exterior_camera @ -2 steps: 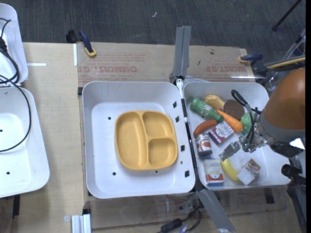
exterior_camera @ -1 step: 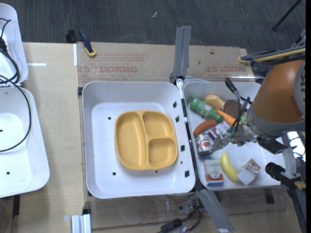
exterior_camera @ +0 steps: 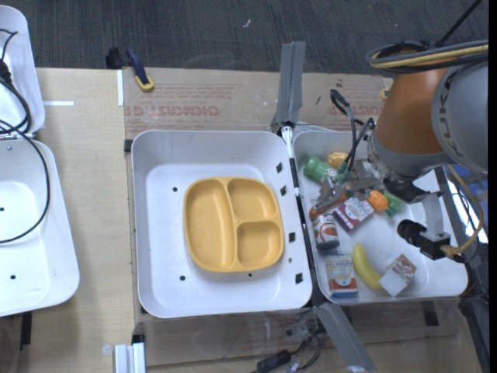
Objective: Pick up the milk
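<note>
Hovering over right bin (exterior_camera: 458,282) far edge, gripper (exterior_camera: 349,183) state unclear; milk (exterior_camera: 342,275) lies loose at near edge, unreached.

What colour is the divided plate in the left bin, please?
The plate is yellow, plain and unpatterned, as the camera view shows.
</note>
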Robot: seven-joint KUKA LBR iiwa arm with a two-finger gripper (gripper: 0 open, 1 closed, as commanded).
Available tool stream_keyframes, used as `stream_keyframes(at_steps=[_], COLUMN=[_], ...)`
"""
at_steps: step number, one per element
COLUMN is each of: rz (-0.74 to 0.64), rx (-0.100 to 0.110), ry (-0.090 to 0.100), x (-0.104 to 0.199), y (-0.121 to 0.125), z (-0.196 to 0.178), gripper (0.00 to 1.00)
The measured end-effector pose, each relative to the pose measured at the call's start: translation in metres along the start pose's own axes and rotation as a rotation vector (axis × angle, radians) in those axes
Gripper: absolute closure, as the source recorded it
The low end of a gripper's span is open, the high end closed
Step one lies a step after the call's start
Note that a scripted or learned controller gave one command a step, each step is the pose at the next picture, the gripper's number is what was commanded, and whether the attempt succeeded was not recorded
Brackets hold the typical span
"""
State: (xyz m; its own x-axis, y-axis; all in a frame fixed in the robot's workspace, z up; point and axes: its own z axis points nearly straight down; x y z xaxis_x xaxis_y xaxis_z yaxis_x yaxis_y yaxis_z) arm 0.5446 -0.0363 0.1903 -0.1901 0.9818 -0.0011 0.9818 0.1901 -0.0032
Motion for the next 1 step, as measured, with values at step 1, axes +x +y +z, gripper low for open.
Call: stream_keyframes(at_steps=[1], rz=[-0.402], rx=[-0.002], ry=[0.0], x=[-0.031], y=[-0.0155], z=[-0.0138], gripper=[0.0])
